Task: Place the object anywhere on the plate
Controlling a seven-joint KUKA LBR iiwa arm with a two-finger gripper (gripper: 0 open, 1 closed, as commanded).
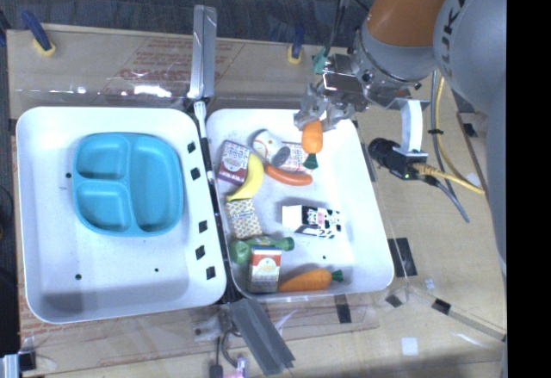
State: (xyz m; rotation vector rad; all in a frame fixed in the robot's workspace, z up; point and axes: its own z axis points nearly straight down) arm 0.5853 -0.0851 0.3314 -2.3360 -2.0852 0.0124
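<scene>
Pincer (315,121) grips a small carrot (312,139) above the right bin's (372,221) far edge; blue plate (129,182) sits left.

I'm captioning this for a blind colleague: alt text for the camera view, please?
The gripper holds a small carrot above the right bin, which holds a banana, cartons and other toy food. A blue divided plate sits in the left bin.
</scene>
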